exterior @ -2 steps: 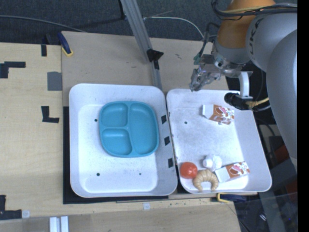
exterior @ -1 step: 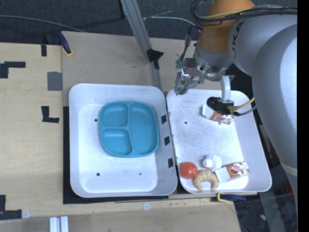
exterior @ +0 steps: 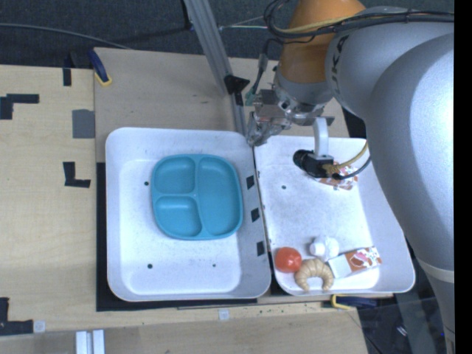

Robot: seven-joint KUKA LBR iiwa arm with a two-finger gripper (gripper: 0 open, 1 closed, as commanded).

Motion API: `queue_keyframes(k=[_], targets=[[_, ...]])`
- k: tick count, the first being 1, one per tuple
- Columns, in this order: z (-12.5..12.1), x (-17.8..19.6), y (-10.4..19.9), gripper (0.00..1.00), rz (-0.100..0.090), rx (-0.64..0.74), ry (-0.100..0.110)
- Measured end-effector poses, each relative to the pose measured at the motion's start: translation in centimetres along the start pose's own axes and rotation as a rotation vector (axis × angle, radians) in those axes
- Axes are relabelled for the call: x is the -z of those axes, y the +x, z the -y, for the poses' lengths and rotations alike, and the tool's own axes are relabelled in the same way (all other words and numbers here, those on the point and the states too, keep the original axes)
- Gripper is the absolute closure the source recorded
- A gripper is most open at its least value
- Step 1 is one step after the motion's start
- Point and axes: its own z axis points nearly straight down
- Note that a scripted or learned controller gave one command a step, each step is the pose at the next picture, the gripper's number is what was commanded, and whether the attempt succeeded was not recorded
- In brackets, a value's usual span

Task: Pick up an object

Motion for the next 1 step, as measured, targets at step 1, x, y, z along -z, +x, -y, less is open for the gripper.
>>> queue_keyframes(k=[1], targets=[[1.09,1.87,5.31,1.00,-0.001,0.002,-0.002]])
